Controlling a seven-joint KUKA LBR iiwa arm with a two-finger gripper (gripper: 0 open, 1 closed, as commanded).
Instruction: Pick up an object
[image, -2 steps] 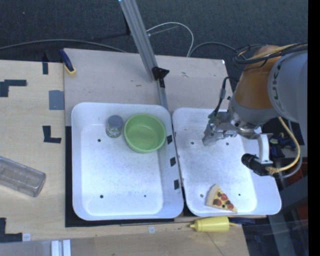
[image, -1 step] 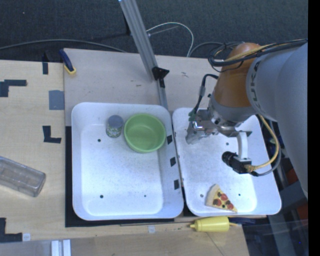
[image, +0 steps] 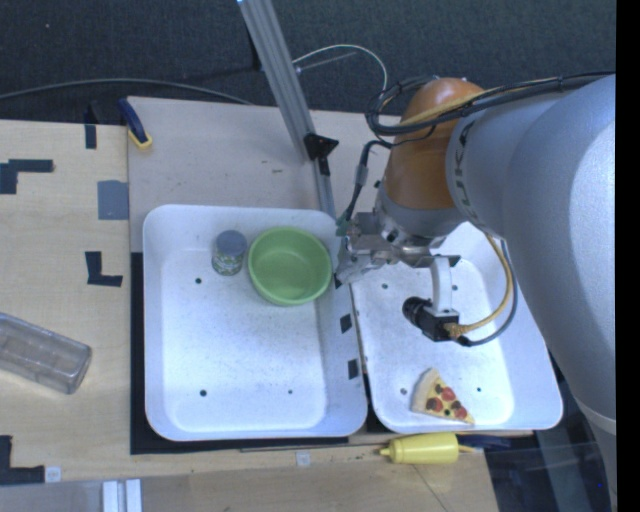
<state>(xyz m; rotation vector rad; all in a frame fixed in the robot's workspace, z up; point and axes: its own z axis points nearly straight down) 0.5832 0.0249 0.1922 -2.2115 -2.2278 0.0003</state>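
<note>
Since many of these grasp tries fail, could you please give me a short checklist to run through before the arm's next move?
1. Anything between the jaws: cannot tell; the gripper sits at the divider between the bins, partly hidden by the wrist.
2. Green bowl upright in the left bin, close beside the gripper: ok.
3. Small can standing apart from the gripper, touching or nearly touching the bowl: ok.
4. Pizza slice lying flat in the right bin, free of the arm: ok.
5. Cable looping over the right bin: cannot tell whether it could snag.
</note>
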